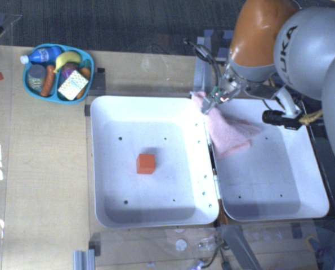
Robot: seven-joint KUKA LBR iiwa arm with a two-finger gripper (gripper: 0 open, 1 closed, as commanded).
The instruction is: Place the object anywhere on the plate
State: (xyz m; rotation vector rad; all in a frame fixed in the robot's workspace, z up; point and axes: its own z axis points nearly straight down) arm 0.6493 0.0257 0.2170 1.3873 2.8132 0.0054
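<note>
Two white bins are seen; one orange block, one pink cloth pinched by the gripper.

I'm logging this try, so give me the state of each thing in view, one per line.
Gripper: over the seam between the bins, at the pink cloth's top corner.
Pink cloth: crumpled, draped from the corner into the right bin.
Orange block: lying loose in the left bin.
Blue tray: on the bench, packed with toy food.
</note>
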